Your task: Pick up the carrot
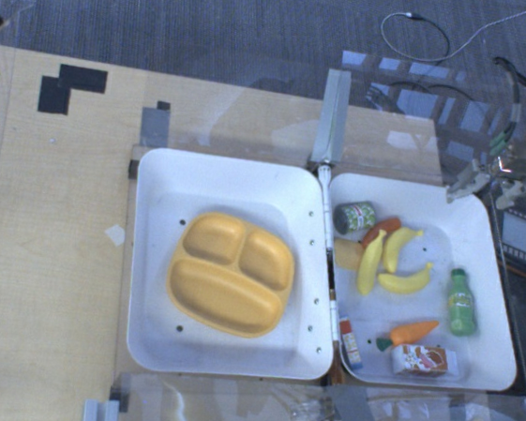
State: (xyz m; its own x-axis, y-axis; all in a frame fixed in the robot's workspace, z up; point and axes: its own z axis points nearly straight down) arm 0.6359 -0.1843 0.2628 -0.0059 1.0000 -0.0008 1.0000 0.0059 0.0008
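The carrot (411,331) lies in the right bin (496,236), near its front, touching the juice carton (425,362) just below it. A green bottle (461,301) stands to its right, bananas (391,264) and a can (355,216) behind. The tool (479,180) hangs over the bin's far right corner; its state cannot be told. A yellow divided plate (232,273) sits in the left bin (148,267).

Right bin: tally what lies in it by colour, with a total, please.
Yellow: 3 bananas
Orange: 1 carrot
Green: 1 bottle, 1 can
Red: 1 item under the bananas, 1 small packet
White and brown: 1 carton
Total: 9
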